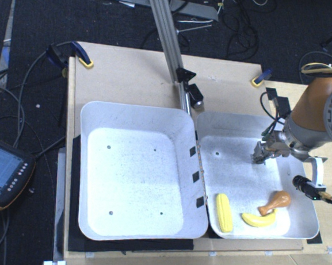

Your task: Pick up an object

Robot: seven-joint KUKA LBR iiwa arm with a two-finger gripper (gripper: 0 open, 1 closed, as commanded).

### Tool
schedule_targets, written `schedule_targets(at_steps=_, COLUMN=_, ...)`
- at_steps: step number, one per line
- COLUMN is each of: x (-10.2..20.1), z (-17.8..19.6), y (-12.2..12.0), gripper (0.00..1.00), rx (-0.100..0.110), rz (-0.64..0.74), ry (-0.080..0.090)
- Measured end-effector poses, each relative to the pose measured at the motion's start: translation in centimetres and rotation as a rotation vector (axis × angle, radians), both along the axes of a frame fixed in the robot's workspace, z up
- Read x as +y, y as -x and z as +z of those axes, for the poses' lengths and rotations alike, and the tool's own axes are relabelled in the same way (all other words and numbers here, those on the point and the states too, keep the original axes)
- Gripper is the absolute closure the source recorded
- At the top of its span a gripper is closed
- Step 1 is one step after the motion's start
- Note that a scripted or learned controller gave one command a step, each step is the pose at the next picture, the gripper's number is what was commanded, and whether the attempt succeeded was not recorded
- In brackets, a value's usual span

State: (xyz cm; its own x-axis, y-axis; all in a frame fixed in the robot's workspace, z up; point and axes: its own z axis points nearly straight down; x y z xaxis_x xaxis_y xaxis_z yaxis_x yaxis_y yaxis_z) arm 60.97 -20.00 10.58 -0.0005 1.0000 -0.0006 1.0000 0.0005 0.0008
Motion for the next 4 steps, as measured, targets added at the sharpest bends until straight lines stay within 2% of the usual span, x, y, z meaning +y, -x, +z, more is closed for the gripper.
schedule_targets(at_steps=1, x=0.3, z=5.3, y=-1.1, gripper=1.00, rx=-0.004, rz=0.000, ry=0.001)
schedule_targets(at_steps=2, x=-0.5, z=10.4, y=-0.5, gripper=1.00, rx=-0.003, rz=0.000, ry=0.001)
schedule_targets(at_steps=3, x=-0.4, z=11.3, y=-0.5, gripper=1.00, rx=0.000, rz=0.000, ry=0.000)
schedule_targets(at_steps=4, x=5.6, z=11.1, y=0.6, gripper=1.00, rx=0.001, rz=0.004, ry=-0.002)
